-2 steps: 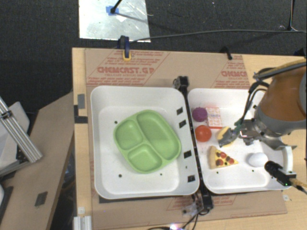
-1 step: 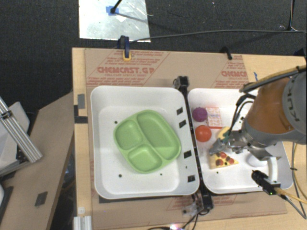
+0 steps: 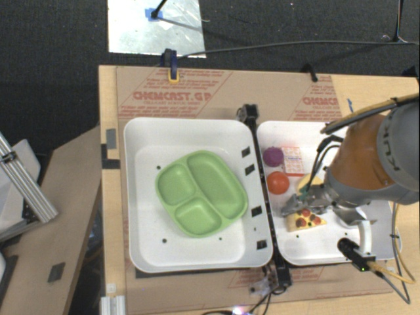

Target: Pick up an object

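Observation:
The right bin (image 3: pixel 308 247) holds a purple toy (image 3: pixel 273 155), a red ball-like toy (image 3: pixel 278 183), a pink-and-white card (image 3: pixel 293 159) and a pizza-slice toy (image 3: pixel 306 222). My gripper (image 3: pixel 296 206) hangs low over the right bin's middle, just above the pizza slice and to the right of and below the red toy. A small yellow piece (image 3: pixel 306 190) shows right beside the gripper; I cannot tell whether it touches it. The arm's grey and orange body (image 3: pixel 367 159) covers the bin's right part.
The left bin (image 3: pixel 141 143) holds a green divided plate (image 3: pixel 200 192). A black divider with clips (image 3: pixel 257 176) runs between the bins. Cables (image 3: pixel 387 271) lie at the right bin's front corner. A blue clamp (image 3: pixel 170 63) sits at the bench's back edge.

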You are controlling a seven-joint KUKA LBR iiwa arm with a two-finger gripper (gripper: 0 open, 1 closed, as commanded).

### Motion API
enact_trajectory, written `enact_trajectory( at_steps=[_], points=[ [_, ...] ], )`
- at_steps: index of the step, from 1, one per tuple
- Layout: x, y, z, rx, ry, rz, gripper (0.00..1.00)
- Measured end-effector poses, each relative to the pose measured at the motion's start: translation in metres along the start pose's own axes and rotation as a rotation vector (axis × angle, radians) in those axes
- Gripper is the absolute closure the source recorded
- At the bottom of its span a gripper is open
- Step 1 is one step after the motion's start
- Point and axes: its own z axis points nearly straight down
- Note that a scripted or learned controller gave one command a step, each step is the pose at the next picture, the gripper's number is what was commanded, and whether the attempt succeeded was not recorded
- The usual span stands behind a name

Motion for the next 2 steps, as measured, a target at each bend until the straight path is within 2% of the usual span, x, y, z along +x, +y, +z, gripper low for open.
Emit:
enact_trajectory(
  at_steps=[1,2],
  points=[
    [0.000,0.002,-0.012,-0.005,-0.001,0.000,1.00],
    [0.003,0.012,-0.072,-0.009,-0.002,-0.004,1.00]
  ],
)
